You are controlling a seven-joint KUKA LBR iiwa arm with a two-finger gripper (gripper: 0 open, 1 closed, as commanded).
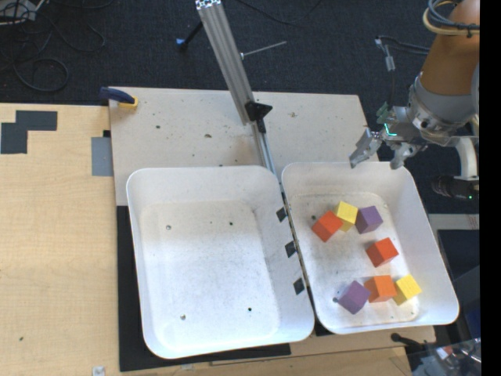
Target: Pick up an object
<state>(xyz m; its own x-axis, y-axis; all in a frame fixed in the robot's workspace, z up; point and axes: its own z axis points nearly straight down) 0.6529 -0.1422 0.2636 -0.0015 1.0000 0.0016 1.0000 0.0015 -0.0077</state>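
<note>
**Pincer apart, nothing held**

The pincer (pixel 380 156) hangs over the right bin's (pixel 438 245) far rim, fingers spread, gripping nothing. The blocks lie in that bin; nearest are the yellow block (pixel 347 212) and purple block (pixel 369 218), well apart from it.

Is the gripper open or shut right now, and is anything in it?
Open and carrying nothing. The gripper hangs over the right bin's far rim, its two fingers spread apart with only bare bin showing between them.
</note>
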